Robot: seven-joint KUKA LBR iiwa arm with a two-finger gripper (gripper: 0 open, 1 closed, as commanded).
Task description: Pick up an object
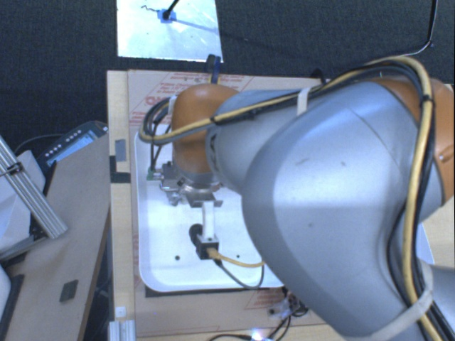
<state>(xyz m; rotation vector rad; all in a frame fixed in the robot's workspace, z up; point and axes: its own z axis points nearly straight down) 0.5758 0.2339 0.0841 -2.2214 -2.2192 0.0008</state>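
Arm (334, 190) w/ orange band (192, 119) over white bin (160, 261), pincer (186, 190) above bin floor, open or shut can't tell

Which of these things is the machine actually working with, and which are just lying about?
Part of the job:
- the grey arm
- its tool, over the white bin

Just lying about:
- the shiny sheet at the top of the view
- the button box on the left
- the metal rail near it
- the small dark block on the wooden board
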